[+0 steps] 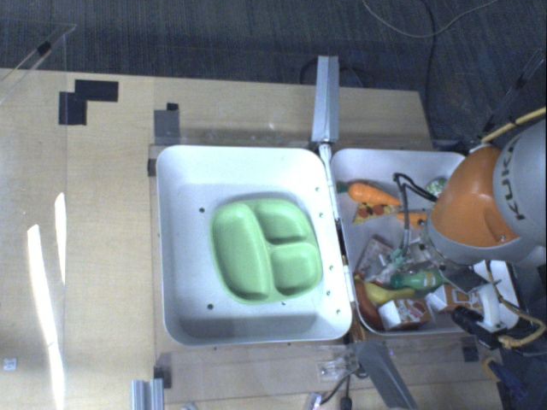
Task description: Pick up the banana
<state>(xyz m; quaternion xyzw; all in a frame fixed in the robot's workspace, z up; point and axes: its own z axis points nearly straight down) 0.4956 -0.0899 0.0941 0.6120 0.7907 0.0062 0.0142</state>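
Grey KUKA arm with orange band reaches in from right, wrist bent down over right white bin. Two-finger gripper low near bin's front edge; finger state unclear.

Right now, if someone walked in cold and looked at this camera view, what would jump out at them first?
Probably the green divided tray, lying alone in the left white bin. Next, the arm's orange band, hanging over the right white bin, which is crowded with small items: a carrot near its far side and the banana close to its near-left corner, half buried in the clutter.
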